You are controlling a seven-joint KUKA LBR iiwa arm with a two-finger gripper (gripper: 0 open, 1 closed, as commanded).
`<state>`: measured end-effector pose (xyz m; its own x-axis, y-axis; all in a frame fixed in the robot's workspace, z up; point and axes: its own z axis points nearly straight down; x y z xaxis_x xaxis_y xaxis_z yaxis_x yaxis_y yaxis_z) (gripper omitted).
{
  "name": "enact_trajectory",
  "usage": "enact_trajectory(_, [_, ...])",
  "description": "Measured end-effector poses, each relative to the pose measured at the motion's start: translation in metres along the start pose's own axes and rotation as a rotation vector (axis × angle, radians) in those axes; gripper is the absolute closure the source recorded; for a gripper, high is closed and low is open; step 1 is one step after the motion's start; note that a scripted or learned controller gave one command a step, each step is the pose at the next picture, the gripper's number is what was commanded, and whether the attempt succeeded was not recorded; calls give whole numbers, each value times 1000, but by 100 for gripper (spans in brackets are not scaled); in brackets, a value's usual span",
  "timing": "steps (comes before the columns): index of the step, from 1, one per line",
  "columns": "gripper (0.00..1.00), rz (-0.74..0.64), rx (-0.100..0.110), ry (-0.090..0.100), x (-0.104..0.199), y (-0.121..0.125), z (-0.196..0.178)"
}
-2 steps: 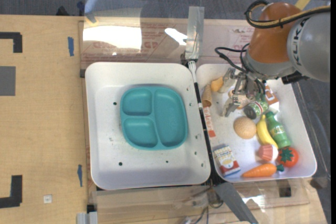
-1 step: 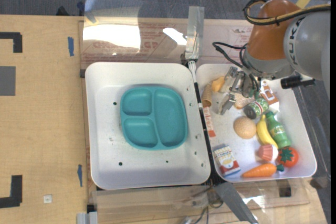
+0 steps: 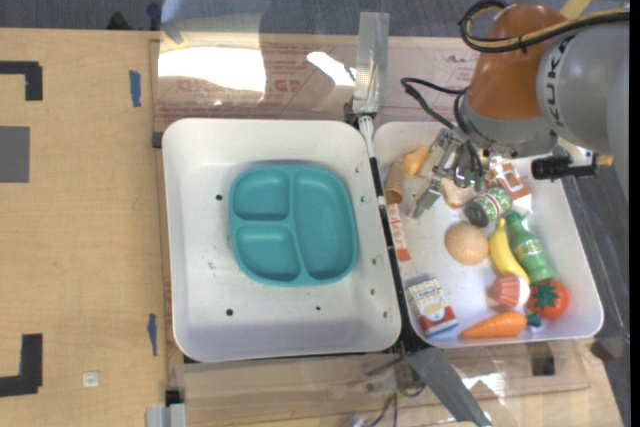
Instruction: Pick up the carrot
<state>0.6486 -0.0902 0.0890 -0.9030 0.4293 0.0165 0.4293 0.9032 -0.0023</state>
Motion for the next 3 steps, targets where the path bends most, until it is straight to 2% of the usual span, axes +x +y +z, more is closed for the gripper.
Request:
enact_trajectory(1, [0, -38, 4, 10, -5, -1, 0])
enact_trajectory(2, [0, 499, -6, 1, 2, -1, 0])
enact_trajectory(3, [0, 931, 5, 17, -16, 1, 0])
